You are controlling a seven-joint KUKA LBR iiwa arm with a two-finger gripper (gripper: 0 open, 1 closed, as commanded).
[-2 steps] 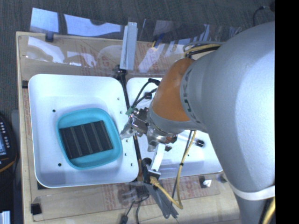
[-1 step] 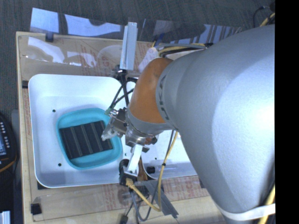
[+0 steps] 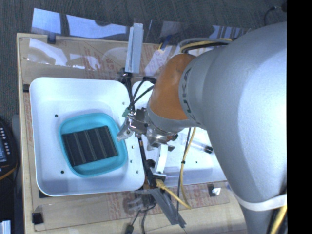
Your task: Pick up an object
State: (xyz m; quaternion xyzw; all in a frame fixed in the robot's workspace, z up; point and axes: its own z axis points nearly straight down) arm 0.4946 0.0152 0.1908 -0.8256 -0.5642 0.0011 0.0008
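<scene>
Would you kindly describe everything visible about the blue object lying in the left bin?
The blue tray is a shallow, rounded-corner rectangle of light blue, plastic-looking material. Its raised rim surrounds a dark ribbed insert of parallel slats. It lies flat, slightly rotated, on the floor of the left bin, toward the bin's near right part. Its right edge sits close beneath the arm's wrist hardware; whether they touch cannot be told.
</scene>
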